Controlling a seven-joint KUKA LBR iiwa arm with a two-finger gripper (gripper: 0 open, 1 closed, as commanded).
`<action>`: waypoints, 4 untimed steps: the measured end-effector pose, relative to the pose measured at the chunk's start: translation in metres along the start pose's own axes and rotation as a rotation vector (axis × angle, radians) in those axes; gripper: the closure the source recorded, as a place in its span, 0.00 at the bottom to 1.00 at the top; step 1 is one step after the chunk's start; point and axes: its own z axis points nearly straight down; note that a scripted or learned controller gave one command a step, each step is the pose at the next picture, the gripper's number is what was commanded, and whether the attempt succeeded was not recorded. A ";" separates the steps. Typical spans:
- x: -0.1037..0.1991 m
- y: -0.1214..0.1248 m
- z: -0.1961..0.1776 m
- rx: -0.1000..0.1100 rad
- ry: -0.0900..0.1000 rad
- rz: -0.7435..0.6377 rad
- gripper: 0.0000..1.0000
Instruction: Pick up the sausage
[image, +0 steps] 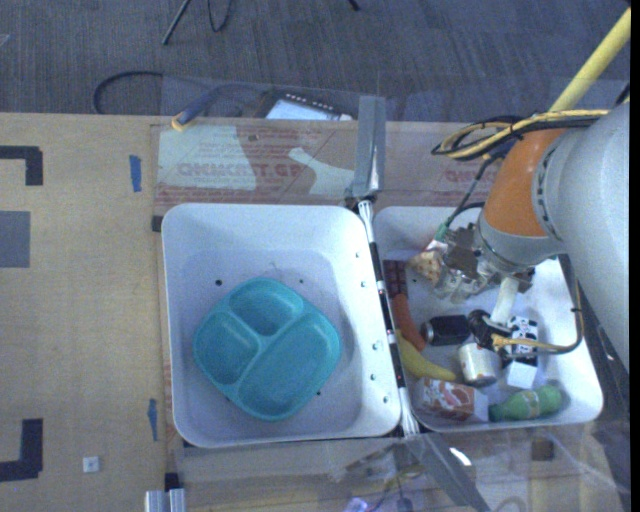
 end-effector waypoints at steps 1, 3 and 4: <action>0.006 0.012 0.000 0.001 0.000 0.184 1.00; 0.012 0.034 -0.004 0.005 -0.003 0.849 1.00; 0.008 0.030 -0.003 0.025 -0.018 0.856 0.00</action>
